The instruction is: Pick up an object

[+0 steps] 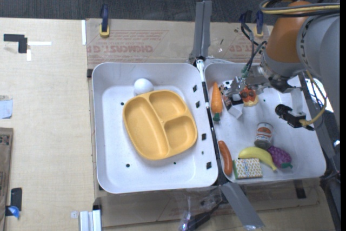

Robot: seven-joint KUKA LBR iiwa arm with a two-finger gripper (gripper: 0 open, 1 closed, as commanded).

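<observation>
At the left of the frame, the left bin (102, 132) holds a yellow divided plate (159, 124) and a white ball (143, 85) touching its upper edge. Further right, the right bin (313, 143) holds a carrot (216, 98) and a sausage (225, 157) along its left wall, a small can (264, 134), a banana (258, 155), purple grapes (280, 156) and a box (248, 168). Near this bin's upper left, the gripper (238, 93) is lowered just beside a small red and yellow object (249, 97); whether it is clenched or released I cannot tell.

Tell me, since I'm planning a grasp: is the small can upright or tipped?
Upright. The can in the right bin shows its round top toward the overhead camera, label wrapping below.
</observation>
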